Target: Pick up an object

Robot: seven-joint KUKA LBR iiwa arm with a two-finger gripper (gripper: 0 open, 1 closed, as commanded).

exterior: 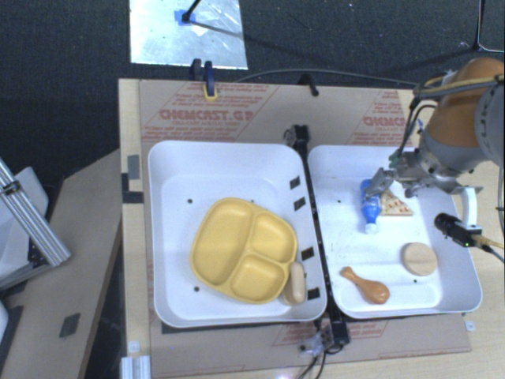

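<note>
Your end effector (pixel 388 181) is over the right bin (pixel 465 290), right above the blue bottle (pixel 369 208) and cracker wedge (pixel 394 206). Can't tell if it's gripping or not. I'd drop straight onto the bottle, centred across it, and avoid the wedge beside it.

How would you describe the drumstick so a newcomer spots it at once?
Look in the right bin, along its near edge. The drumstick lies there, left of the round tan disc. It alone is orange-brown and club-shaped, with a thin handle end.
</note>
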